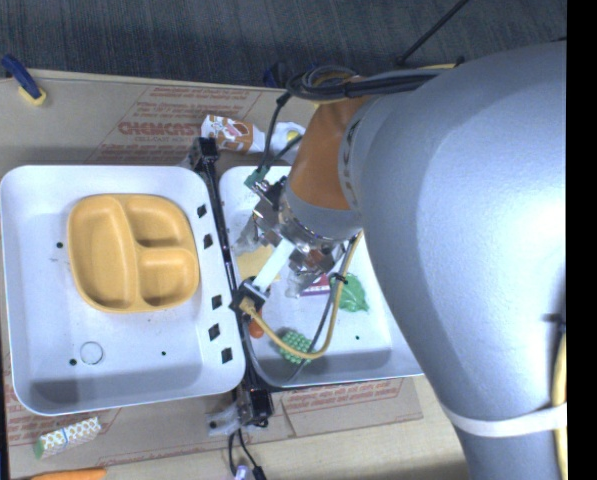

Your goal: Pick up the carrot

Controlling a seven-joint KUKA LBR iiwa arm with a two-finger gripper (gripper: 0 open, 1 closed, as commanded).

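A small orange piece [257, 332], possibly the carrot, peeks out by the left wall of the right bin [378, 353], near its front. Most of it is hidden under the robot's parts. My gripper [303, 268] hangs low over the middle of the right bin, up and to the right of that orange piece. The grey arm with its orange band [318, 163] covers much of this bin.
A green leafy item [351, 296] lies right of the gripper, and a green-and-yellow corn-like item [296, 344] sits near the bin's front. The left bin [28, 268] holds a yellow divided plate [133, 250]. A small packet [228, 131] lies behind the bins.
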